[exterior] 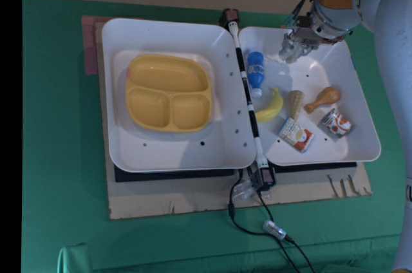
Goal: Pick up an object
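Tool (291,51) was spotted hovering just right of blue bottle (256,73), above right bin (360,104). Spread or pinched, couldn't be told tbh. Nothing seen gripped.

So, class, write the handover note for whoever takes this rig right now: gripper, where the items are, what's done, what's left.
Gripper: over the far part of the right bin, nothing visibly held; open or shut unclear.
Right bin: blue bottle, banana, cone, drumstick, can, small carton.
Left bin: yellow divided tray.
Done: no pick yet.
Left: grasp and lift one item.
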Robot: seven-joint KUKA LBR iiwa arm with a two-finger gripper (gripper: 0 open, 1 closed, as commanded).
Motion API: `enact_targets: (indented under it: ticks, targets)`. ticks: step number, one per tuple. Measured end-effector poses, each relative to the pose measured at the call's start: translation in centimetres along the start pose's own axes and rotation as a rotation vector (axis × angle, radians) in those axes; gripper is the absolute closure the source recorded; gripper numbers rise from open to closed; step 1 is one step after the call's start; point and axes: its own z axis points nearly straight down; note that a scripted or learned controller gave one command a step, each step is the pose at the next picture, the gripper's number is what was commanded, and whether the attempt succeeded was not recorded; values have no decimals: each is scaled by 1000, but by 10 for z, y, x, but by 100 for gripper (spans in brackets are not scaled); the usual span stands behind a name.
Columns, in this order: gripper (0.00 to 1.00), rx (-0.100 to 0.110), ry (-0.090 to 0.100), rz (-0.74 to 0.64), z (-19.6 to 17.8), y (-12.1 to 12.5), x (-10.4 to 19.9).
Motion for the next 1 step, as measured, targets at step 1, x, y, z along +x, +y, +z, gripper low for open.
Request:
enact_targets:
  ticks: [1]
  targets:
    - [100, 14, 8, -10, -82, 35, 37]
